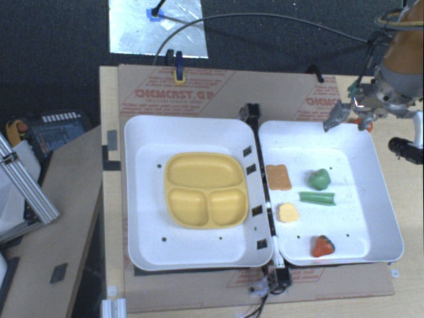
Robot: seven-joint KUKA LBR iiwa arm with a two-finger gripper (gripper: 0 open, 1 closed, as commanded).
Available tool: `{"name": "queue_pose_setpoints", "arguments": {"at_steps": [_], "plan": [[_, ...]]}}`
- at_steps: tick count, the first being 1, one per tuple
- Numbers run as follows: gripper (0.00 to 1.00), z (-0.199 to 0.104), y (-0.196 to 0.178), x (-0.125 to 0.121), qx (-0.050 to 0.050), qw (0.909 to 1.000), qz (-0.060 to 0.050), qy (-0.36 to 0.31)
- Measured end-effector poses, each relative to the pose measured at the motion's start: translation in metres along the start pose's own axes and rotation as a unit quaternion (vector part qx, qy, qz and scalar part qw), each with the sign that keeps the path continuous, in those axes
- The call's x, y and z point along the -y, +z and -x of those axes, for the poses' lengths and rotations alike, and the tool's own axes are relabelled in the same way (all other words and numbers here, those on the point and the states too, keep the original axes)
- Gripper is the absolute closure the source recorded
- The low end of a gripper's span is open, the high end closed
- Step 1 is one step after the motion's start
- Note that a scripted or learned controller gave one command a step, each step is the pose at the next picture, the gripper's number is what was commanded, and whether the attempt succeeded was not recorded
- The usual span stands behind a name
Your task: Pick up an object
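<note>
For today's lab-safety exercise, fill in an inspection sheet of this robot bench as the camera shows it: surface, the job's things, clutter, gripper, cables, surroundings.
Surface: bench bearing two white bins side by side, left bin and right bin.
Job's things: in the right bin, an orange slab, green round piece, green bean, yellow round piece, red strawberry-like piece. All lie apart.
Clutter: a yellow divided tray in the left bin.
Gripper: gripper over the right bin's far edge, fingers spread, nothing between them.
Cables: one grey cable arcs across the back.
Surroundings: a shiny foil sheet on dark floor.
</note>
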State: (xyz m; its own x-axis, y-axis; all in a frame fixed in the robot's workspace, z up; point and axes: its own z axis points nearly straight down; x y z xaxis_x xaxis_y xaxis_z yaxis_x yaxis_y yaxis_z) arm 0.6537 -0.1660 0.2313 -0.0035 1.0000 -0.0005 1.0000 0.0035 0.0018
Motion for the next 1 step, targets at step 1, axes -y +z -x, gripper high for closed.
{"name": "queue_pose_setpoints", "arguments": {"at_steps": [1], "plan": [[0.0, -0.0046, 0.0608, 0.005, -0.001, 1.0, -0.002, 0.001]]}}
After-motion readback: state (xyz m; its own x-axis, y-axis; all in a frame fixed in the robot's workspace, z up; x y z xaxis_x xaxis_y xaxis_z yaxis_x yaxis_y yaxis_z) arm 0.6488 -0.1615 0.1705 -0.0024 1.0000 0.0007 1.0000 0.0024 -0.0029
